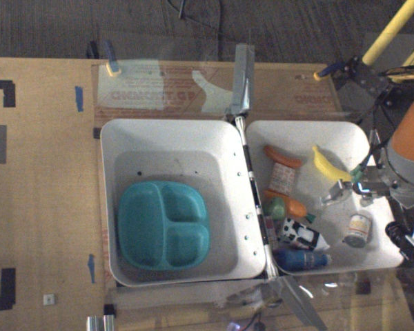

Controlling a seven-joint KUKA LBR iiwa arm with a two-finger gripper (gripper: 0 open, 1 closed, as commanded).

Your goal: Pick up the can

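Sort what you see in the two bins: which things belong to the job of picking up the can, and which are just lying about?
Belongs to the job:
- can, lying in the right bin
- tool, above that bin

Just lying about:
- banana
- sausage
- carrot
- blue bottle
- black-and-white carton
- teal divided plate in the left bin
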